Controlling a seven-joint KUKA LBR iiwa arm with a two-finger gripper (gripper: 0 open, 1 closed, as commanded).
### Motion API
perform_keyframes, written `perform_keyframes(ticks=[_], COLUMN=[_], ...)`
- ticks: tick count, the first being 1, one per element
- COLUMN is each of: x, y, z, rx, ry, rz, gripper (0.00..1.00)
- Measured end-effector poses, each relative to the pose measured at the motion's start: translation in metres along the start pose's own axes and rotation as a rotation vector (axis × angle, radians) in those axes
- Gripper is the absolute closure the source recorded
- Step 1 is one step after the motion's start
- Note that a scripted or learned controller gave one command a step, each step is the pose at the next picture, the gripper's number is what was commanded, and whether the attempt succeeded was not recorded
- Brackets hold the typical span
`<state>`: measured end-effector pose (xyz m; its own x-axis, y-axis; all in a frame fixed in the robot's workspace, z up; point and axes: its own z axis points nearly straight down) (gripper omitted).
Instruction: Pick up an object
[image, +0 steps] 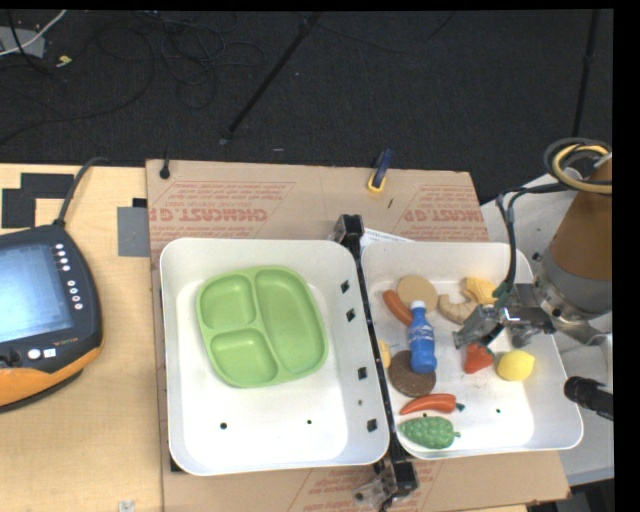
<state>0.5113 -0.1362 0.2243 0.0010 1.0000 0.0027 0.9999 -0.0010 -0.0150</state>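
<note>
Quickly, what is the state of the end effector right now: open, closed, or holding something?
End effector: over the right bin, above a small red toy; open or closed cannot be told.

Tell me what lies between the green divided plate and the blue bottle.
In the camera view, bare floor of the left white bin, then the two bins' adjoining rims, separate the green divided plate from the blue bottle.

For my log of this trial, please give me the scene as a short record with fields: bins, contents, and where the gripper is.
left bin: holds a green divided plate
right bin: holds toy foods and a blue bottle
near gripper: red piece, yellow lemon
front edge: green bumpy item, red pepper
gripper: low over the right bin, beside the red piece
grasp: cannot tell
</note>
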Motion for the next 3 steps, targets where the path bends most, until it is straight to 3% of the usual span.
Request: perform_keyframes(ticks=[1, 3], x=[0.000, 0.017], y=[0.002, 0.016], z=[-0.005, 0.105], rx=[-0.011, -0.004], ry=[-0.002, 0.001], rz=[-0.002, -0.003], gripper=[0.00, 0.00])
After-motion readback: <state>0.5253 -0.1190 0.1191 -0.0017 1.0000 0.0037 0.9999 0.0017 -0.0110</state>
